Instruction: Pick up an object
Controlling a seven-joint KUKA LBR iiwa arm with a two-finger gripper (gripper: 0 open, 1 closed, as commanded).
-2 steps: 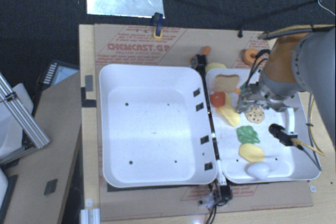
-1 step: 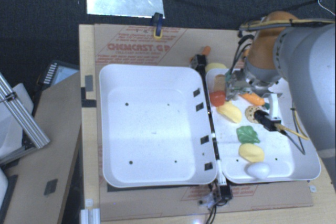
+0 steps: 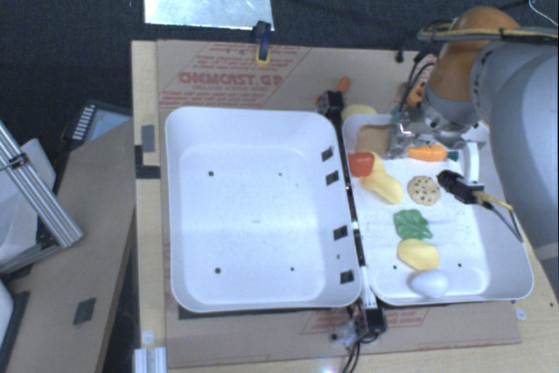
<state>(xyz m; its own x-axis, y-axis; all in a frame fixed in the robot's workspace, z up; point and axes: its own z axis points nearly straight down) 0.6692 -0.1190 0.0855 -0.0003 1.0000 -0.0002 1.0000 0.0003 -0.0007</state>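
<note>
1. Starting nearest: white egg (image 3: pixel 429 282), lemon (image 3: pixel 418 254) and green leaf (image 3: pixel 411 224) in the right bin (image 3: pixel 507 262).
2. Mid-bin: cookie (image 3: pixel 424 189), banana (image 3: pixel 383 184), tomato (image 3: pixel 361 162).
3. Far end: gripper (image 3: pixel 405 139) low by the carrot (image 3: pixel 427 154); fingers hidden under the wrist, grasp can't be told.

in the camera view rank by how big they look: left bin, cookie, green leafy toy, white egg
1. left bin
2. green leafy toy
3. white egg and cookie: too alike to rank; the egg lies nearer the camera.
</note>
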